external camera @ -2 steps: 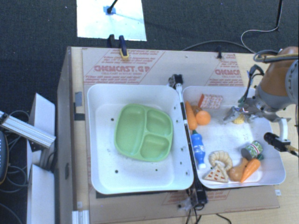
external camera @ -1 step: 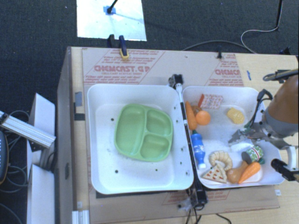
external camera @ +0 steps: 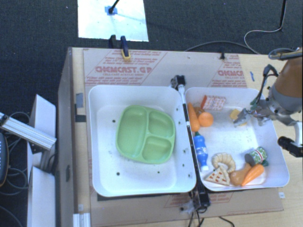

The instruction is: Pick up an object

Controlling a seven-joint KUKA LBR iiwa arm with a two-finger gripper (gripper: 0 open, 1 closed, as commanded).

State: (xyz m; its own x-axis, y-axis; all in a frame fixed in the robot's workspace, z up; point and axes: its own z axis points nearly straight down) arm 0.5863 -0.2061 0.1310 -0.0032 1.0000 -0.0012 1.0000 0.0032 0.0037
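The hand (external camera: 242, 117) is hanging over the upper right part of the right bin (external camera: 277, 145), reaching in from the right below the arm's orange band (external camera: 289, 79). Its fingers are sitting slightly apart with nothing visible between them, so it is gripping nothing. Just to its left a small yellow piece (external camera: 234, 113) is lying on the bin floor, close to the fingertips, though whether they are touching it is not clear.

Further left, a red-and-white box (external camera: 213, 102) is resting near the bin's top wall, with an orange ball (external camera: 206, 119) just below it and a carrot (external camera: 193, 117) lying along the bin's left wall. A blue bottle (external camera: 200, 151) is lying lower down that same wall. Along the bottom are a croissant (external camera: 223, 161), a pizza slice (external camera: 218, 176), a second carrot (external camera: 253, 174) and a green can (external camera: 258, 155).

The left bin (external camera: 102, 126) is holding a green divided plate (external camera: 146, 134). Both bins are sitting on the counter (external camera: 137, 69).
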